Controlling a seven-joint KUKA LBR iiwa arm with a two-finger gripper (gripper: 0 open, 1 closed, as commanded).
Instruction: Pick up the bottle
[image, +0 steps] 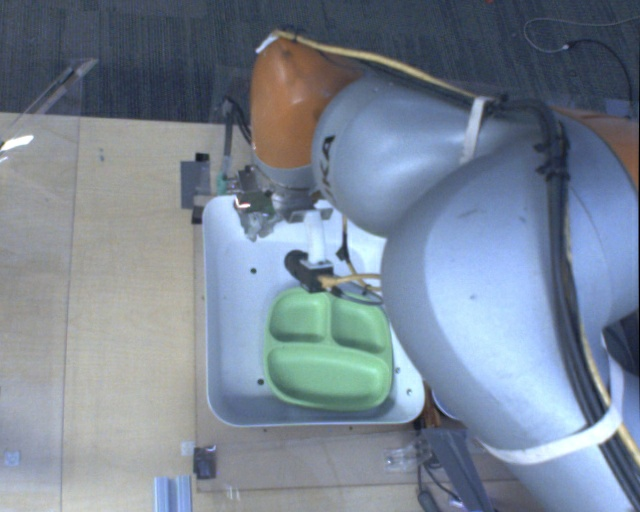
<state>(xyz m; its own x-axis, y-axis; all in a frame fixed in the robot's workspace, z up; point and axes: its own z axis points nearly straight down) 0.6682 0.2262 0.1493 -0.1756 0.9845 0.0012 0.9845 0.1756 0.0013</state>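
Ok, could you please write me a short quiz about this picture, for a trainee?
1. True or false: the green tray lies inside the white bin.
2. The arm has a band of which colour? A blue, B orange, C green.
3. Fill in: the tray shows ___ sections.
Key: 1 true; 2 B; 3 three.
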